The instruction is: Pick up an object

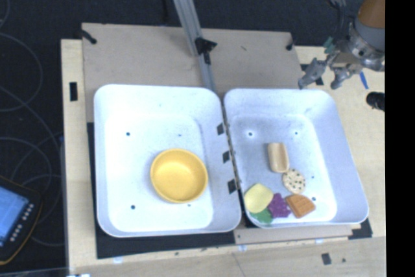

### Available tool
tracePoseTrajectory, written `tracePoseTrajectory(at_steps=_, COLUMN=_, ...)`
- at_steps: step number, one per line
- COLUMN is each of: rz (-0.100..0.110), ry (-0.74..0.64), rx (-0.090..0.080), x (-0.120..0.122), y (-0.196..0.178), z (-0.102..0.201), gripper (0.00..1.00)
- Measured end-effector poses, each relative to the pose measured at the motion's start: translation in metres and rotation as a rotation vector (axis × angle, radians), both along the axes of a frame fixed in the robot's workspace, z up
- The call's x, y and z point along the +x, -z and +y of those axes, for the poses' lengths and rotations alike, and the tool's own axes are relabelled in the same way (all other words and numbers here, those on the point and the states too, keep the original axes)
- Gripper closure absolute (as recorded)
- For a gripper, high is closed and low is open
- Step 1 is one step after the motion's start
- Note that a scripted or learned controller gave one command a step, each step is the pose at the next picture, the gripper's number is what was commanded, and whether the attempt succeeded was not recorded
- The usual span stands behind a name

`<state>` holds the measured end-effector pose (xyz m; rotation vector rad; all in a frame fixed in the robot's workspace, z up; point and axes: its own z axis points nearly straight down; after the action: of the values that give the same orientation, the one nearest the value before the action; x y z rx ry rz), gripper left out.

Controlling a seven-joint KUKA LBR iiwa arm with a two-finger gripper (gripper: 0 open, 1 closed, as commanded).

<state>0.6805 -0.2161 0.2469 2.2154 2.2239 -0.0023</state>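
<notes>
Gripper (326, 76) sits at about 1 o'clock of the frame, above the far right corner of the right bin (337, 139), well apart from anything graspable. Two fingers look spread with nothing between them, so released, carrying nothing. No target named, so candidates: in the right bin a tan bread-like piece (277, 156) near centre, a speckled cookie (294, 180) just beside it at 5 o'clock, then a tight cluster in the near corner at 6 to 7 o'clock: yellow piece (257, 196), purple grape-like piece (279, 205), orange wedge (301, 205), with a green sliver (259, 216) under the yellow one. Left bin (117, 113) has a yellow bowl (179, 174), sitting upright at 5 o'clock of that bin's centre, alone. Task looks not yet started; no grasp. Risks, my judgement: the cluster pieces touch or overlap, so fingers coming down there would likely land on a neighbour, push pieces apart or nip two at once. They also hug the near wall and the divider between bins, so a finger could hit the rim. Bread piece and cookie are flat and low, easy to skid off. Bowl is wide; only a rim pinch would work, and a centred close would grab air.
</notes>
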Motion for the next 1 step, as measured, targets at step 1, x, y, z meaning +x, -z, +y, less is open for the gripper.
tracePoseTrajectory(at_steps=1, rz=0.001, ry=-0.001, rx=-0.001, x=-0.0001, y=-0.0001, z=-0.0003, gripper=0.00)
